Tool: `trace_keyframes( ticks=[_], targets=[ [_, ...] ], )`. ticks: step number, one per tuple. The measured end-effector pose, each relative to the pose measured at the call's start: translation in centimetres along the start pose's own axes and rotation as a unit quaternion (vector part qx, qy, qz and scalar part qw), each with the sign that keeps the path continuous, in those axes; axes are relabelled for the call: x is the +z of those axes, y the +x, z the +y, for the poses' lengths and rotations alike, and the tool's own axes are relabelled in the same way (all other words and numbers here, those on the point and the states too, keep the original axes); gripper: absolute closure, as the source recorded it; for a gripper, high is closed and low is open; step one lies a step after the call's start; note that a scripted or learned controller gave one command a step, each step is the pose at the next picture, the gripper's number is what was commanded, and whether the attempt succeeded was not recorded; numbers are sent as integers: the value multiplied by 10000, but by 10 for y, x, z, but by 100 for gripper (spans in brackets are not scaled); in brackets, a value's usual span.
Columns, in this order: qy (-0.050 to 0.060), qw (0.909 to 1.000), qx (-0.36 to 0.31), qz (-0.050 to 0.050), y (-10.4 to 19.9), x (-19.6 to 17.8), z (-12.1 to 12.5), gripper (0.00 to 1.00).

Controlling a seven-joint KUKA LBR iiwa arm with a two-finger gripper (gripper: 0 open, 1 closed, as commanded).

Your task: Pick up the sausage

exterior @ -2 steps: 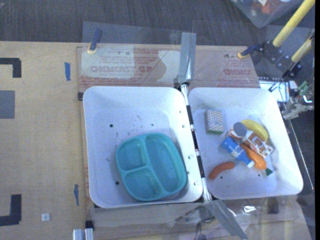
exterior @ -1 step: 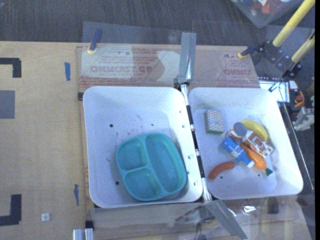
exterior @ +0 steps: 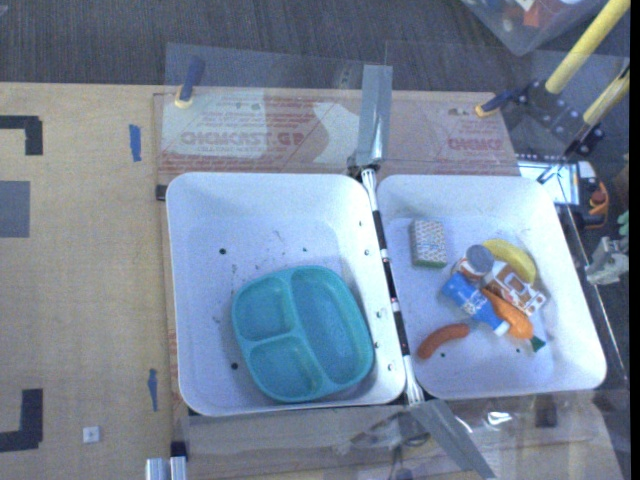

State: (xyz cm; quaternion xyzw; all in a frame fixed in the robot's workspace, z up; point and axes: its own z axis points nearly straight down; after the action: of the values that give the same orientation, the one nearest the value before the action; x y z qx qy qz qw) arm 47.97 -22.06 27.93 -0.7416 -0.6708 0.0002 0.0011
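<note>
Seeing the small curved orange-brown sausage (exterior: 443, 339) lying flat in the right-hand shallow white plastic bin (exterior: 560, 368), just right of the teal three-compartment plastic plate (exterior: 300, 333), across the bin walls from it, with nothing gripping it. Judging the task as barely starting: reaching, closing and lifting all waiting. Finding no way of telling the end effector's state, apart or together.

The arm (exterior: 598, 200) shows as a sliver at the bench's right edge, orange band visible, with its pale gripper (exterior: 608, 260) end blurred just below, near the edge's middle.
</note>
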Motion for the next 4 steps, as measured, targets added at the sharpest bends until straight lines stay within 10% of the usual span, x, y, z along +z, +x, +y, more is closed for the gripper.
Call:
trace_keyframes(
  ticks=[4],
  targets=[
    [8,9911,1331,2,3,14,-1,100]
  ],
)
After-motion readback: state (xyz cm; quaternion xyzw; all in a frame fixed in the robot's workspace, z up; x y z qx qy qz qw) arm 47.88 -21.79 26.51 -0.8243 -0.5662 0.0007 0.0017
